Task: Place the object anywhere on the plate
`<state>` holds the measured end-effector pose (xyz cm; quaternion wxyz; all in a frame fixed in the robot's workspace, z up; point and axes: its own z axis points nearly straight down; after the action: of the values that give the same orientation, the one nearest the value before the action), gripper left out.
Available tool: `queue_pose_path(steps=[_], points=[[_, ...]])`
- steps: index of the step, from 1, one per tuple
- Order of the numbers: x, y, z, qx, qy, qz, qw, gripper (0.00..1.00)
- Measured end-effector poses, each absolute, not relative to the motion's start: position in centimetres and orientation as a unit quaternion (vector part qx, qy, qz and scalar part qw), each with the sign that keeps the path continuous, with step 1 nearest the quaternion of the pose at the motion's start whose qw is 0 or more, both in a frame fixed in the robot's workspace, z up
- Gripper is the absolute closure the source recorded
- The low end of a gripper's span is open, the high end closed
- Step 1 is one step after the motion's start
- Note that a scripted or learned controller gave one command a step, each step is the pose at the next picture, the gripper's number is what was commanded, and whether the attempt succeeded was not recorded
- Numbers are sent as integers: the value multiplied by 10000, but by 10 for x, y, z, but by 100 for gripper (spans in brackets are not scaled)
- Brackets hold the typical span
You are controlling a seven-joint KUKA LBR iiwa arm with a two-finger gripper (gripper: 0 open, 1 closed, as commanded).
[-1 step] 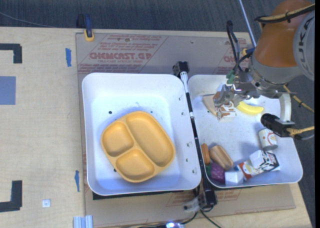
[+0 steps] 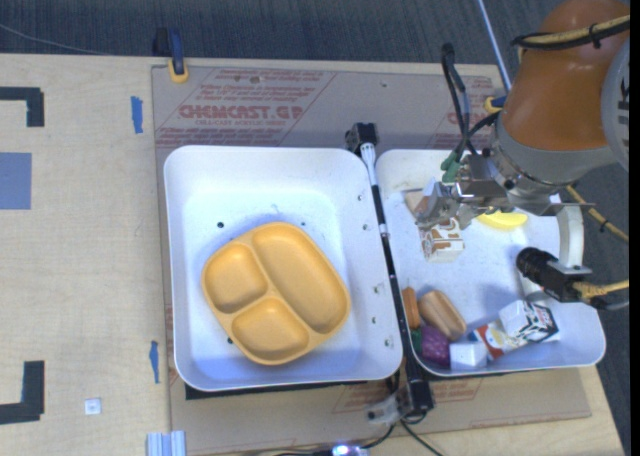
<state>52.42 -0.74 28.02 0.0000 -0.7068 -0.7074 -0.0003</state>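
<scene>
Yellow divided plate (image 2: 275,289) in the left bin (image 2: 200,194) has nothing on it, so placing's all still to do. Gripper (image 2: 443,206) hovers in the right bin (image 2: 485,274) just over a small brown-and-white carton (image 2: 444,242), probably the target. Can't tell if it's gripping.

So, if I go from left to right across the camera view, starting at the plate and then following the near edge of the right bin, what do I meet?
Yellow plate → orange piece → purple piece → white block → red and white carton. The brown roll overlaps these, so it is left out.
</scene>
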Motion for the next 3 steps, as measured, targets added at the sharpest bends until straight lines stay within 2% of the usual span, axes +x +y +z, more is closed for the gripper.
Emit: queue_pose_path(steps=[1, 2, 3], points=[[488, 24, 328, -7063, -7079, -12, -10, 100], [480, 69, 324, -7053, -7089, -8, 1, 100], [505, 110, 326, -7057, -7085, -10, -6, 100]])
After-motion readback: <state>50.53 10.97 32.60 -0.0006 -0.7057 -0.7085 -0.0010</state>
